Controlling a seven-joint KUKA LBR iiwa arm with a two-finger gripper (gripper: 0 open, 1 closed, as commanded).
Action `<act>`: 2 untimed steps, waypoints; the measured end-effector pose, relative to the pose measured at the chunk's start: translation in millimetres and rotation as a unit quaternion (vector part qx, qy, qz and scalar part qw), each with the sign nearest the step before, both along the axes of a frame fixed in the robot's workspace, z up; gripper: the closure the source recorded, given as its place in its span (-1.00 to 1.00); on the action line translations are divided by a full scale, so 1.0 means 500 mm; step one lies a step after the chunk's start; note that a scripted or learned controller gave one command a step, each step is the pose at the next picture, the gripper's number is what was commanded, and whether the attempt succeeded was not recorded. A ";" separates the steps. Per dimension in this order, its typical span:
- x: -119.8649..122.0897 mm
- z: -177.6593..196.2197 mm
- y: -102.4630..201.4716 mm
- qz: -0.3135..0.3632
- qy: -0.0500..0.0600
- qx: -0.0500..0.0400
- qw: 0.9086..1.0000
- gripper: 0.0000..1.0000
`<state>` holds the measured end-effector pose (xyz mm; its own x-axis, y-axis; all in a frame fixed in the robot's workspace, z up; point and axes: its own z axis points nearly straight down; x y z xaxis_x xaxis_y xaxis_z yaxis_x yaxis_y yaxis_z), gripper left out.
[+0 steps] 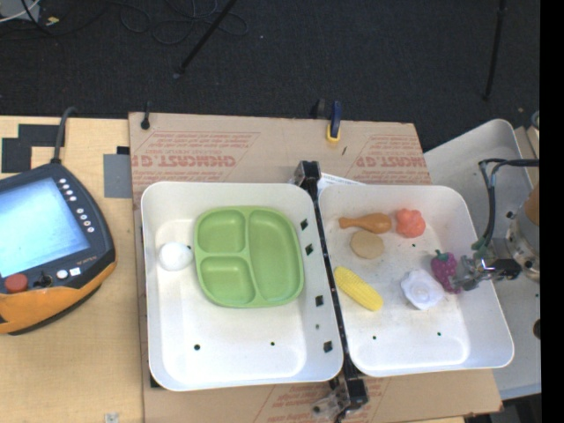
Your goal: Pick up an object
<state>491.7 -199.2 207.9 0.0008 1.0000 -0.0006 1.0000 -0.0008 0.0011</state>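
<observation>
You've got the gripper at the right bin's right edge, touching the purple grapes; can't tell its state or if it holds them. Also in the right bin: corn, drumstick, peach, cookie, white cup. Left bin: green tray w/ white ball just beside it.

green tray, yellow corn, purple grapes, white bins
</observation>
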 end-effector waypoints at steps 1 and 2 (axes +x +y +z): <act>0.000 0.041 -0.003 0.000 0.001 0.000 1.000 1.00; 0.065 0.048 0.100 0.003 0.001 0.001 1.000 1.00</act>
